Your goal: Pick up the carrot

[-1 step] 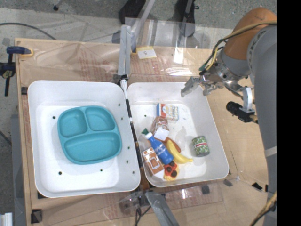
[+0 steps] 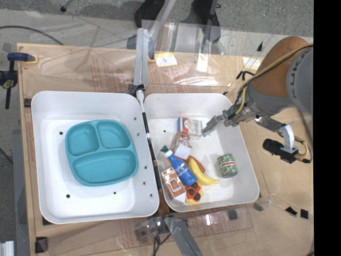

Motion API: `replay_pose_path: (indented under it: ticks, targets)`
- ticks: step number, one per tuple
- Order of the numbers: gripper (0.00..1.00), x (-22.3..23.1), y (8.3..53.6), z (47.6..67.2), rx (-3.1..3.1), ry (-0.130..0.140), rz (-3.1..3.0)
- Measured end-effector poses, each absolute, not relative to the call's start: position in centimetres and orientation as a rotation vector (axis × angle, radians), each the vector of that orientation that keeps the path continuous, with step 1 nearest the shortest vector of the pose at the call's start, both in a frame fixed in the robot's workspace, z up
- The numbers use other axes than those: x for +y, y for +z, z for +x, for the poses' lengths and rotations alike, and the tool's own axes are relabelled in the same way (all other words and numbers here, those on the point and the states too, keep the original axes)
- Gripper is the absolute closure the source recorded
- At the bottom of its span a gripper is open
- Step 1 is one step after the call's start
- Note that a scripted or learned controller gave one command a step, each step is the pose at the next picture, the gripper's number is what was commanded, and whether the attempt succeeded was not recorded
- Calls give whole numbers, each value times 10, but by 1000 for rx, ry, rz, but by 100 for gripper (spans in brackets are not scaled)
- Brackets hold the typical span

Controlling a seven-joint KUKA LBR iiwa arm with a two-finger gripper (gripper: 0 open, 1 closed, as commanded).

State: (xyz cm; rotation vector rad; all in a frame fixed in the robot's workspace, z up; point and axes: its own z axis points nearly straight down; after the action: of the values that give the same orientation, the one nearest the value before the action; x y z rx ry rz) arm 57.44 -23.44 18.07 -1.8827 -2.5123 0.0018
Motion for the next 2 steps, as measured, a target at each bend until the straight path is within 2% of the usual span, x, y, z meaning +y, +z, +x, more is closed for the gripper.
replay_pose_path:
  ticks: [1,2]
  targets:
    - [0,-188,87,522,-2701,0,-1603]
    - [100,-191,98,523,-2702,1,-1605]
